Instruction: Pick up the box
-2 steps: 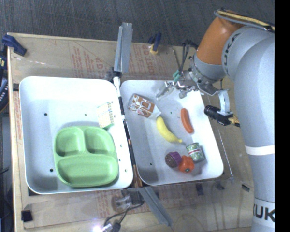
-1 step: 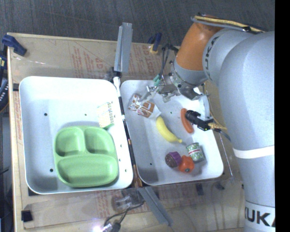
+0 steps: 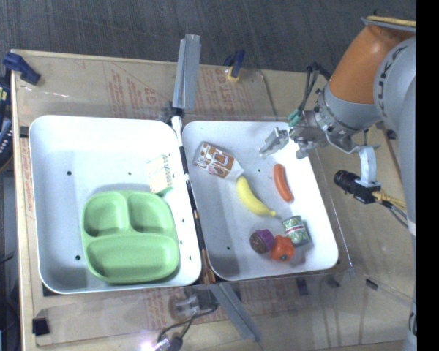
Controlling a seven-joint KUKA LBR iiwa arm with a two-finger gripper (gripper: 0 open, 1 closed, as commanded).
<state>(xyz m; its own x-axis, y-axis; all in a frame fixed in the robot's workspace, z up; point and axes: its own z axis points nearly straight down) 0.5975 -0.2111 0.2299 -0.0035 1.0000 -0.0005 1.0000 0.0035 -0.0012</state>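
The small brown-and-white printed box (image 3: 215, 160) lies flat in the upper left of the right white bin (image 3: 323, 218), its long axis running from upper left to lower right. A yellow banana (image 3: 253, 198) sits just below-right of it, an orange sausage (image 3: 282, 182) further right. The hand (image 3: 276, 142) hovers at the bin's upper right, apart from the box; how far it is open, I cannot tell. A pale card (image 3: 159, 174) and a green divided tray (image 3: 129, 235) lie in the left bin.

A green tray (image 3: 129, 236) fills the left bin (image 3: 51, 134); banana (image 3: 253, 198) and sausage (image 3: 282, 182) share the right bin (image 3: 322, 258).
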